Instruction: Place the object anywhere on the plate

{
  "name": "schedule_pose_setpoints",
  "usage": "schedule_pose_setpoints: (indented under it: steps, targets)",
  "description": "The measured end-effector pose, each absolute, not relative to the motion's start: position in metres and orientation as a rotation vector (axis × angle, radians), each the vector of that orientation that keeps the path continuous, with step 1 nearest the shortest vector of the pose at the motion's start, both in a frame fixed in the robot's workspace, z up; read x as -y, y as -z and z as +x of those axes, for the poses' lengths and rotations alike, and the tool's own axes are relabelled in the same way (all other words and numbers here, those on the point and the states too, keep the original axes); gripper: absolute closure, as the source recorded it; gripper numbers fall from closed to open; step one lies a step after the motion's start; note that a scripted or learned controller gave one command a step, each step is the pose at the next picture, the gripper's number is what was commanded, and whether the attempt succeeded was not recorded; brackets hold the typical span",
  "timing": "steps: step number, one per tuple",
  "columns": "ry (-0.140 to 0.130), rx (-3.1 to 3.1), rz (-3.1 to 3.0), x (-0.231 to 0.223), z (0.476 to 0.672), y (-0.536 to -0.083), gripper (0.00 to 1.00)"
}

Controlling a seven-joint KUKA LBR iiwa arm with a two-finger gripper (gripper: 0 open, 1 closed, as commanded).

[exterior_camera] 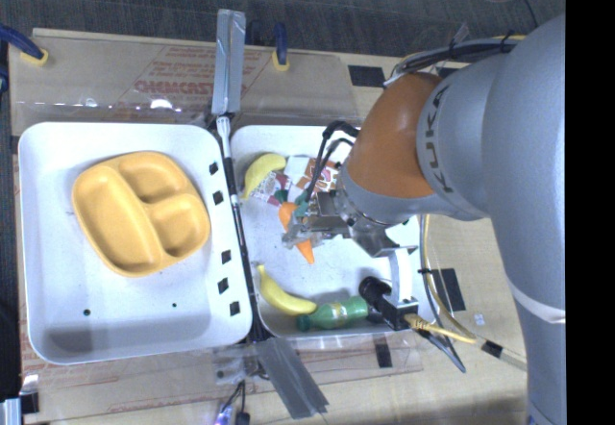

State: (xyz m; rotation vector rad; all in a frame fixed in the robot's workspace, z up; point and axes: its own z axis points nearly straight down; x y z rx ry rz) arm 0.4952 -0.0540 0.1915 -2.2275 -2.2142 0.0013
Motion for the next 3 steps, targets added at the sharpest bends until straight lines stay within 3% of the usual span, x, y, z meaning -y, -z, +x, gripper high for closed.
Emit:
schedule_pose_setpoints:
  steps: [1,2,3]
  targets:
    - [-0.004,2.274,-2.162,-0.028,0.533,-0.191,1.0]
    - [-0.001,2.561,-1.819,-0.082,0.586,-0.219,1.0]
    - [-0.001,2.561,-1.818,-0.082,0.586,-0.219,0.0]
